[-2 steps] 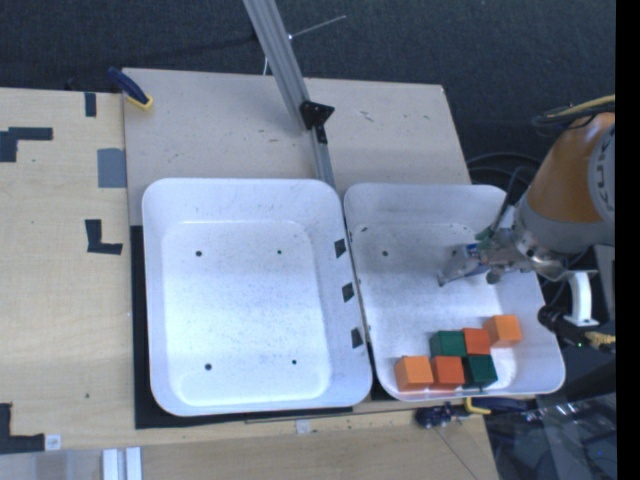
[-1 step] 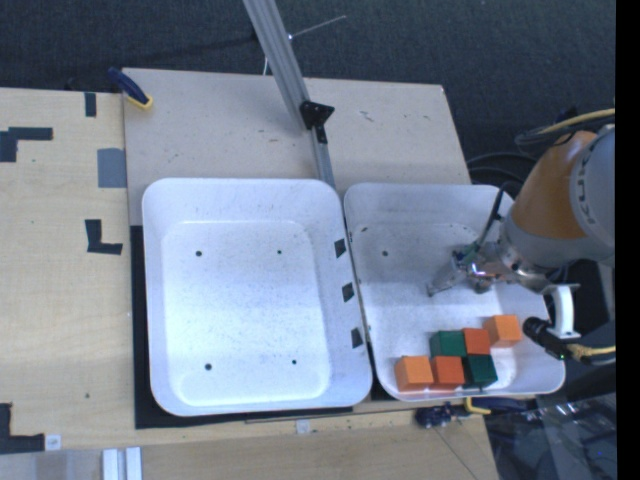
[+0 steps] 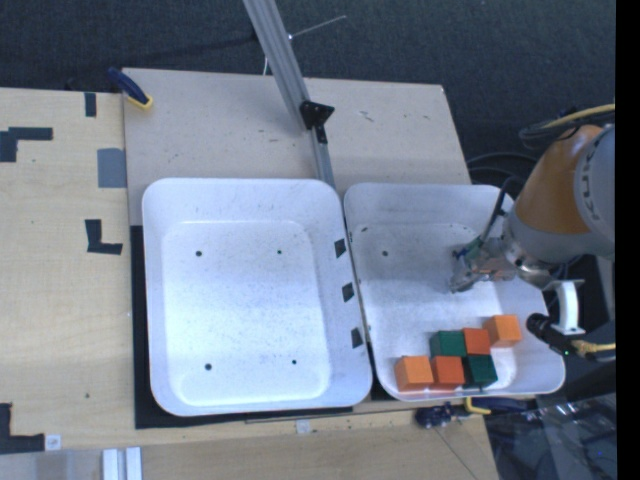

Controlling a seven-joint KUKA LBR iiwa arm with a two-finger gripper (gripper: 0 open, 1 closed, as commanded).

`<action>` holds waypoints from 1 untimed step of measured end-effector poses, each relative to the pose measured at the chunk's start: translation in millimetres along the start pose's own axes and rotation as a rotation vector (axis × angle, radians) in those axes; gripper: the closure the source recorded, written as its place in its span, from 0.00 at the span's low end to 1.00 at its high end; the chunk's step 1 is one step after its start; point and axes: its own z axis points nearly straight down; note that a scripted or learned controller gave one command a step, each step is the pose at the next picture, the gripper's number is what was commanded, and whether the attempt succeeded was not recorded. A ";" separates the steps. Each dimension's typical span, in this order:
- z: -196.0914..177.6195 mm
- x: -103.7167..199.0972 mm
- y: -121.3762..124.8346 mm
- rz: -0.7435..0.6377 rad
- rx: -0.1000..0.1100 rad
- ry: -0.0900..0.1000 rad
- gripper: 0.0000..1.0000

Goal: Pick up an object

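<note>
Orange and green blocks [image 3: 462,356] clustered at near edge of right bin [image 3: 400,218]. Gripper [image 3: 468,271] just beyond, low over bare floor, apart from blocks. Nothing visibly gripped; claw opening cannot tell. Pick seemingly not yet made. Left bin [image 3: 240,193] alongside.

Orange and green blocks [image 3: 462,356] clustered in right bin's near corner

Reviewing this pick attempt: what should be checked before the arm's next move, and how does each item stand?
1. Blocks in the right bin: ok, clustered at its near edge.
2. Gripper over the right bin: ok.
3. Gripper above a block: not ok, it sits farther back than the cluster.
4. Anything held: cannot tell.
5. Blocks separated enough to grasp: not ok, several touch.
</note>
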 end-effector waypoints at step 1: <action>-44.7 -6.4 -1.8 0.003 -0.006 -0.002 1.00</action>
